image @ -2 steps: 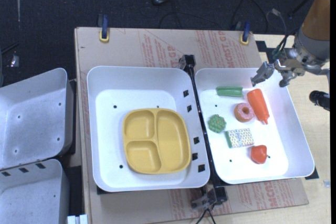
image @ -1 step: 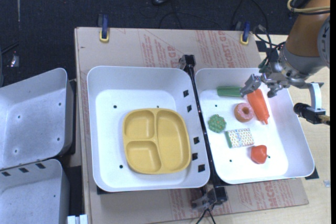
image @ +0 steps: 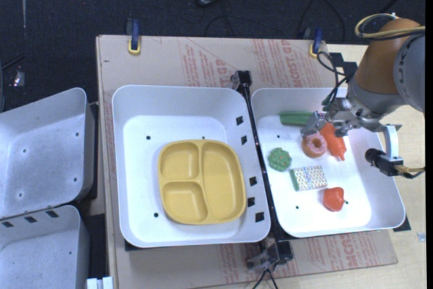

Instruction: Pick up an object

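Observation:
The right bin [image: 379,213] holds several small things: a green cucumber [image: 295,118] near its back wall, a pink donut [image: 314,145], an orange carrot [image: 335,142], a green broccoli [image: 279,159], a speckled block [image: 309,178] and a red pepper [image: 333,199]. My gripper [image: 323,124] is low over the back of this bin, directly above the donut and the carrot's upper end. The arm covers part of the carrot. I see nothing lifted off the bin floor.
A yellow divided plate [image: 201,181] lies in the left bin [image: 135,112]. A black divider with clips runs between the two bins [image: 256,159]. Folded white bin panels [image: 40,145] sit off the bench to the left.

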You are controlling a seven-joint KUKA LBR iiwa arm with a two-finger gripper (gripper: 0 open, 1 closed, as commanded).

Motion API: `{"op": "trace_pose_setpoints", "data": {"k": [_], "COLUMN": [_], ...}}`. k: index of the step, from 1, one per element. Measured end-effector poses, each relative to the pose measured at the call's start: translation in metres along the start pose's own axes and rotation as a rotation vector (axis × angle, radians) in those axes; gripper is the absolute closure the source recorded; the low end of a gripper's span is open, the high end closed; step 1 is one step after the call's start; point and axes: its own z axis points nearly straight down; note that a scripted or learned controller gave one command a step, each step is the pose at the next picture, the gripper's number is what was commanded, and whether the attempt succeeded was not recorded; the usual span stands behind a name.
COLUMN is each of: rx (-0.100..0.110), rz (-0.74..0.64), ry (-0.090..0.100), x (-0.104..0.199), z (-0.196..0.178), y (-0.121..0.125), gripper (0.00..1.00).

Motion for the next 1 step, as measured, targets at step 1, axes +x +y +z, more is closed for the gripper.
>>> {"op": "trace_pose_setpoints", "data": {"k": [1], "rx": [-0.006], "rz": [-0.001], "ry": [-0.002], "x": [-0.0004], "z": [-0.0141], "y": [0.0020], "gripper": [1.00]}}
